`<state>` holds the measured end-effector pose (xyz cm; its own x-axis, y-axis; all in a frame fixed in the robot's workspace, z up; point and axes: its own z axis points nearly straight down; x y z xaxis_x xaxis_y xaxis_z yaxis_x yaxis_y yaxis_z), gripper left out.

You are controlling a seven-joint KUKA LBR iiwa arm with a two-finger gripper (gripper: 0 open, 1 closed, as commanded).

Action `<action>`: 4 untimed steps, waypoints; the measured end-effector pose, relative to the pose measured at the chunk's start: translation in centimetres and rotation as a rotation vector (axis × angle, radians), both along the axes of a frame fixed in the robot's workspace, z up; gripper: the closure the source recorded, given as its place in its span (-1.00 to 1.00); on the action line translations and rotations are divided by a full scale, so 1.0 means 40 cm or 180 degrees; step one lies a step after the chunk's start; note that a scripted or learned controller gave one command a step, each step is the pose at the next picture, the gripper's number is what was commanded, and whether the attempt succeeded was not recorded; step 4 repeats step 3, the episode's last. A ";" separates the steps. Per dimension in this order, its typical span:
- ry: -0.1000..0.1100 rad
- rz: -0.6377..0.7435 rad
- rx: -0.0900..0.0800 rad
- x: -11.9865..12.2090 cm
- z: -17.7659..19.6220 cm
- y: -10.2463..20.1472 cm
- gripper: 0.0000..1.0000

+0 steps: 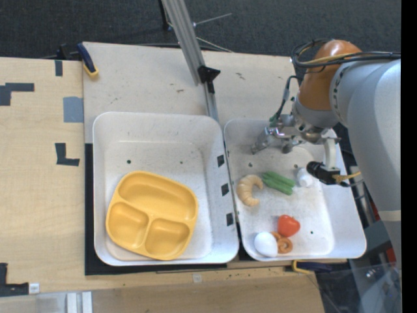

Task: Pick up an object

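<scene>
Tabletop [39,175] first, pale wood on the left, with grey and dark tape marks scattered over it and a yellow-and-blue clamp [87,59] at the far left corner of the white board. Moving right, the left bin [156,129] carries a yellow divided plate [152,214] in its near left part, three compartments showing, lying flat. A grey metal rail [186,34] slants down from the far edge and ends at the strip between the two bins.

Now the right bin [345,233], and here is where the objects lie. A croissant [249,190] sits near the bin's left wall, about midway along it. Just to its right lies a green vegetable piece [279,182], angled, with a small white piece [303,178] just beyond its right end. Nearer the camera, a white egg [265,244] rests against the near wall, a small orange curled piece [283,243] touching its right side, and a red pepper-like piece [288,225] just behind that.

Above the far part of this bin hangs the gripper [272,139], metal fingers pointing left and low over bare bin floor, well apart from the croissant and the green piece. Nothing sits between its fingers; whether they are spread or together, I cannot tell from this angle. The grey arm [371,103] with its orange band [322,77] comes in from the right
</scene>
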<state>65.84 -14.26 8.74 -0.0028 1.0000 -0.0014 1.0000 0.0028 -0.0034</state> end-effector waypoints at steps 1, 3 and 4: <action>-0.0002 0.0004 -0.0002 0.001 0.028 0.001 1.00; -0.0029 -0.0004 0.0001 0.035 0.292 0.009 1.00; -0.0029 -0.0004 0.0001 0.035 0.292 0.009 1.00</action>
